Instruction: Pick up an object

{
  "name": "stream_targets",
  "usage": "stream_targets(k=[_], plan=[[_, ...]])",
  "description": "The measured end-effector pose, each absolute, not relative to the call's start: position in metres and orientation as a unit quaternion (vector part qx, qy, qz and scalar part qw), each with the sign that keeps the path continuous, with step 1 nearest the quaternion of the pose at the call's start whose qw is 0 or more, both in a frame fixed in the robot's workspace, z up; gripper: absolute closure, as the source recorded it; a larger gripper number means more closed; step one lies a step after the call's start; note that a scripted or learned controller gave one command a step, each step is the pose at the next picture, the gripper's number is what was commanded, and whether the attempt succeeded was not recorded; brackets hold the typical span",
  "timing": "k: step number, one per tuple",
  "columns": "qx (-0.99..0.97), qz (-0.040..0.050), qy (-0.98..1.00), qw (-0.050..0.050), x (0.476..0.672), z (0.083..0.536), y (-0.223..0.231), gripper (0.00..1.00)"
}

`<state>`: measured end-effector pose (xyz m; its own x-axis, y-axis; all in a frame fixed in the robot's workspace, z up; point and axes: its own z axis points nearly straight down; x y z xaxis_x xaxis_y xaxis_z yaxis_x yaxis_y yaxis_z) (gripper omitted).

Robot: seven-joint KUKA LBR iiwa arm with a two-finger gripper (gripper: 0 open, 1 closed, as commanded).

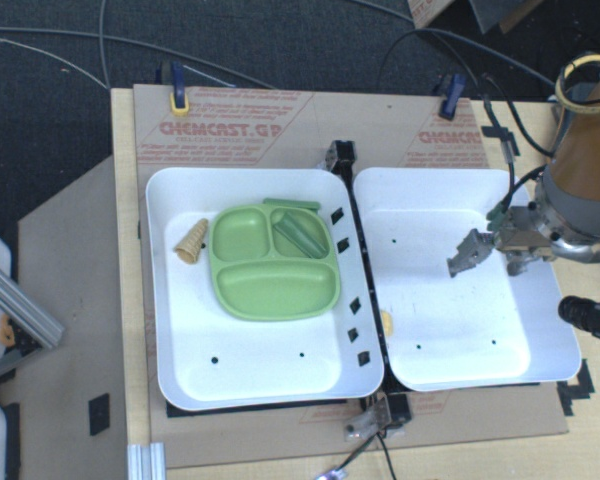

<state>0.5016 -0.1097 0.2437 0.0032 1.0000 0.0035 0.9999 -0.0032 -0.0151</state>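
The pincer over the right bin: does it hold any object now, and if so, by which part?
Nothing is held. The pincer hangs over the right bin with no object between its fingers. The green plate and the cone lie in the left bin.

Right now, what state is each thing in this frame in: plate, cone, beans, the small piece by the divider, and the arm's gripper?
Green divided plastic plate: flat, upright, in left bin.
Tan toy ice-cream cone: lying on its side, beside the plate.
Green toy bean pods: lying in the plate's upper right compartment.
Small yellow piece: at the right bin's left edge.
Gripper: above the right bin, holding nothing visible.
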Motion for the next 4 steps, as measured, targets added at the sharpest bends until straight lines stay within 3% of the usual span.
stream_targets(k=[1,4], plan=[[-0.707,0.0001,-0.707,0.001,0.504,0.25,-0.109,0.0],[-0.707,0.0015,-0.707,0.003,0.504,0.117,-0.107,0.0]])
